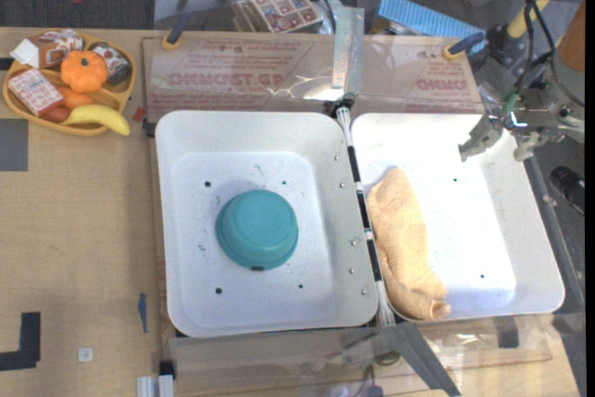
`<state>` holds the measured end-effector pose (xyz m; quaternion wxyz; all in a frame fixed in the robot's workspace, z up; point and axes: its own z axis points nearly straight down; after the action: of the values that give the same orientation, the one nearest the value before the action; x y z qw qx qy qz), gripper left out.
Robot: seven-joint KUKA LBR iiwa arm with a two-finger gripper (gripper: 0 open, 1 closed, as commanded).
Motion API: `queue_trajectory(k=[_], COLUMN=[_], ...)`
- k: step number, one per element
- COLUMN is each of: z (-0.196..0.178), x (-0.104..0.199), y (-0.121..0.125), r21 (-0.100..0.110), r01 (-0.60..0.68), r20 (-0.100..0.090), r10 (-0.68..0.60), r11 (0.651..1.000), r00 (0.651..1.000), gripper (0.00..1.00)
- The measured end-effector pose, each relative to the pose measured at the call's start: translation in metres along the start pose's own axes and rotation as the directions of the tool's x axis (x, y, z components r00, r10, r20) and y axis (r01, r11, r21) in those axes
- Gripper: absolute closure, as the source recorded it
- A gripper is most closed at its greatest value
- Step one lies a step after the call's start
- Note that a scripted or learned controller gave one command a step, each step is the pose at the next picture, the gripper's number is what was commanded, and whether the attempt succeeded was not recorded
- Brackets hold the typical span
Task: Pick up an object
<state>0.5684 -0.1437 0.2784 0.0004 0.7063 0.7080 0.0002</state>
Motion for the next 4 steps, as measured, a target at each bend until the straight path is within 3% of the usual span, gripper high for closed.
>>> queue_trajectory(k=[1,2,3,4], z=[0.086,0.188,0.19,0.098], x=[0.041,0.01,0.046,-0.053], y=[0.01,0.008,0.097,0.067], r21=[0.0,-0.011,-0.006,-0.003], r01=[0.096,0.087,0.168,0.104], r20=[0.0,0.002,0.002,0.003], r10=[-0.096,-0.087,-0.168,-0.104], r11=[0.995,0.996,0.986,0.995], r00=[0.995,0.996,0.986,0.995], gripper=[0.0,0.0,0.0,0.0])
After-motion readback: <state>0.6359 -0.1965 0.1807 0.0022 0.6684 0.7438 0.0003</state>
